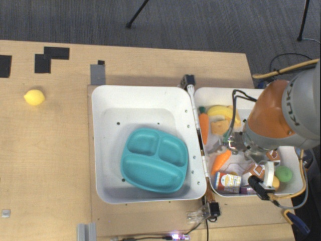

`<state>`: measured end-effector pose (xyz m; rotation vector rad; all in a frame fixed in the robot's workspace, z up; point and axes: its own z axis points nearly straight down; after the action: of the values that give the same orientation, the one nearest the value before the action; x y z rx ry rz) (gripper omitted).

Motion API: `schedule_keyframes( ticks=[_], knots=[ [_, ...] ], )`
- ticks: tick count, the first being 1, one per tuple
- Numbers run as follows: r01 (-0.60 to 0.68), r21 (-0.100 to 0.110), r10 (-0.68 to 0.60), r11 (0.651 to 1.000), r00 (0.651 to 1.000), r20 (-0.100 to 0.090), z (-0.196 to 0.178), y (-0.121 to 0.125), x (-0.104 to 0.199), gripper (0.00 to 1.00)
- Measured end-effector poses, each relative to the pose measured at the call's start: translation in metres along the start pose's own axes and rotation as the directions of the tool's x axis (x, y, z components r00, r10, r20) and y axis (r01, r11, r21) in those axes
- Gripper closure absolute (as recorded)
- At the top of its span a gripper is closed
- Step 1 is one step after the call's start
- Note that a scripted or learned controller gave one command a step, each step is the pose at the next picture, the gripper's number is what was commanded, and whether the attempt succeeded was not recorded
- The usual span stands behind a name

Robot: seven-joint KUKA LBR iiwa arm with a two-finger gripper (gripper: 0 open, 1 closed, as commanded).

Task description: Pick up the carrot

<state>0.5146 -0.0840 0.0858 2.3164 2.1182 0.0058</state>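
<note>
The arm [286, 114] comes in from the right and covers much of the right bin [210, 95], so the things beneath its orange band and grey wrist are hidden. The pincer [234, 143] hangs low over the middle of that bin, but its tips merge with the clutter under them; whether it is released or clenched cannot be told, and nothing can be seen caught in it.

Two orange carrot-like pieces lie in the right bin. One carrot [203, 126] lies lengthwise along the bin's left wall, green end toward the far side. The second [220, 160] lies slanted just nearer, close beside the pincer; whether they touch is hard to make out.

Also in that bin: one banana [220, 112] at the far side, partly behind a cable; one bottle [229, 181] on its side along the near wall; one green ball [284, 173] at the near right corner. A few small boxed items near the wrist are too cluttered to name.

There are two bins. The left bin [110, 99] holds one teal tray [154, 159] with three compartments, tilted against the bin floor. One lemon [34, 98] sits alone on the counter [45, 159], well apart to the left. Several black marks [50, 57] show at the counter's far left.
</note>
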Motion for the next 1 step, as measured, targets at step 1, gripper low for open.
schedule_keyframes(
  ticks=[1],
  knots=[
    [0.003, -0.006, -0.003, 1.0, 1.0, 0.0, -0.0119, 0.0024, 0.0004, 1.0]
  ],
)
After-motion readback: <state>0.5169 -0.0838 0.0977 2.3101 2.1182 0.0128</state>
